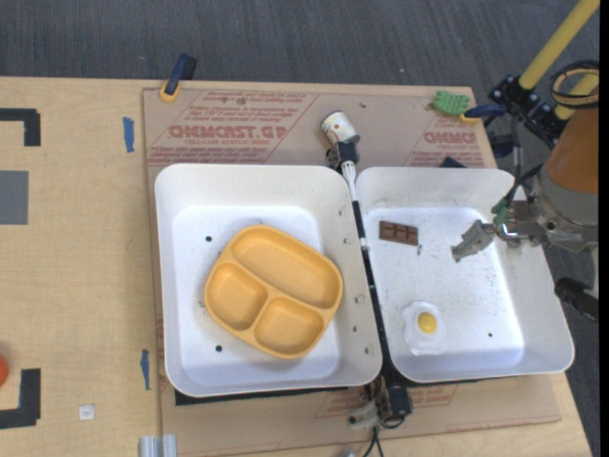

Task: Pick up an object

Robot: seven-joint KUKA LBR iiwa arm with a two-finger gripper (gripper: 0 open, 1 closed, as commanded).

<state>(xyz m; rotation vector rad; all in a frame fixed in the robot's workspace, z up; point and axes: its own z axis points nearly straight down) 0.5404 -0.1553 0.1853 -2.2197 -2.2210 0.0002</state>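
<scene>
**Two bins, three objects, gripper above the right bin**

On the left, one white bin (181, 255) with one yellow plate (274, 291) inside. Three compartments in the plate: one large at the top, two smaller below. Lies flat, turned a little, near the middle of the bin floor.

In the middle, one black bar between the two bins, with one small white and black fitting (337, 129) at its far end.

On the right, one second white bin (538, 346) with two small things. One brown chocolate bar (399, 233), flat, rectangular, marked in squares, near the upper left part of this bin. One toy fried egg (422, 326), white with a round yellow yolk in the center, lower down, well apart from the chocolate.

Further right, one gripper (469, 242), grey, over the upper right part of the bin, to the right of the chocolate and above the egg. Nothing between the fingers; jaws not clear enough to tell if open or closed. Orange band of the arm (579, 155) at the right edge.
</scene>
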